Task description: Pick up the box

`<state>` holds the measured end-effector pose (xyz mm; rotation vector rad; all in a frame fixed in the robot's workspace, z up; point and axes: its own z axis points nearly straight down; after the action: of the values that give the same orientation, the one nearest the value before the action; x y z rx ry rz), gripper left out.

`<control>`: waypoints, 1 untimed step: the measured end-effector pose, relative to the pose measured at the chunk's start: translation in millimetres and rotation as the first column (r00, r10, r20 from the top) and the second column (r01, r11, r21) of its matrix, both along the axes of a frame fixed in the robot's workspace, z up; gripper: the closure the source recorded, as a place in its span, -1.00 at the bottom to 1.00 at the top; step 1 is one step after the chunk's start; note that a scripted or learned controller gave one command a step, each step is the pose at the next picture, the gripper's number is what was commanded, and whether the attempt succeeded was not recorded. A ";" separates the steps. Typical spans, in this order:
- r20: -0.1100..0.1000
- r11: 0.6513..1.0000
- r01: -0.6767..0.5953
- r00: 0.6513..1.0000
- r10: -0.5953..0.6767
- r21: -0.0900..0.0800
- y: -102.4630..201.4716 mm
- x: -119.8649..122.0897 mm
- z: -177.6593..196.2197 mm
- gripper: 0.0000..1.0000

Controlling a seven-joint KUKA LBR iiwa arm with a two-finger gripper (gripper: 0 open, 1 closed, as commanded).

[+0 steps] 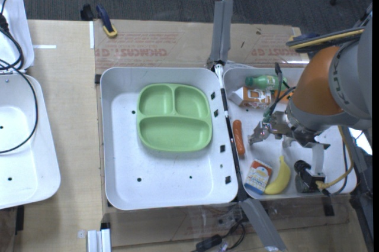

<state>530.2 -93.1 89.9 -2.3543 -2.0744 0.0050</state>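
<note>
The box (258, 178) lies at the near edge of the right bin (349, 183), tilted, with a banana (279, 176) touching its right side. The end effector (260, 133) hangs above the bin's middle, up and slightly right of the box and apart from it; whether it is spread or pressed together cannot be told. A sausage (238, 137) lies just left of it, along the bin's left wall. A bottle (262, 81) sits at the far end. The left bin (118, 180) holds a green tray (174, 118).

A robotics lab: 2 white bins (112, 126) on a cardboard-covered bench (65, 49).
</note>
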 end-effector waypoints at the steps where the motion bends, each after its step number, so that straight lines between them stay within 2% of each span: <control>1: 0.000 0.999 -0.048 0.999 0.048 0.000 -3.1 -41.5 -0.2 -1.00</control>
<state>488.7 -96.2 89.7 -2.3039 -2.1297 0.0046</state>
